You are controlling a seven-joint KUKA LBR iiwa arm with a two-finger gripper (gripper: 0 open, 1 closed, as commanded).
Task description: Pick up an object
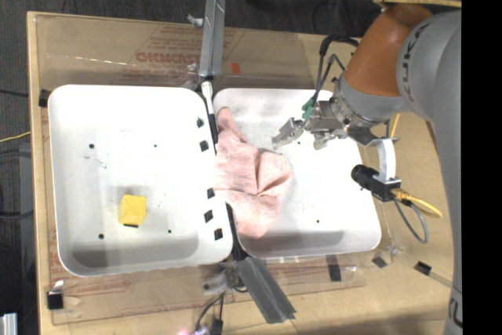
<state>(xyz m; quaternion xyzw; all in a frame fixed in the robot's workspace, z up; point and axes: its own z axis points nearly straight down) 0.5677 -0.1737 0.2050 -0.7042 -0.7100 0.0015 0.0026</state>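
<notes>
The gripper (pixel 289 134) is positioned above the pink cloth (pixel 249 183) along the right bin's (pixel 345 227) left edge; jaw state cannot be told; descent should be centred on the cloth's bunched folds.

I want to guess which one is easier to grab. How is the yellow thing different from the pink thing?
The yellow block is small, boxy and compact; the pink cloth is much bigger, soft and crumpled. The block lies in the left bin, far from the gripper; the cloth lies in the right bin, against the divider, near the gripper. Neither is between the gripper's fingers.
</notes>
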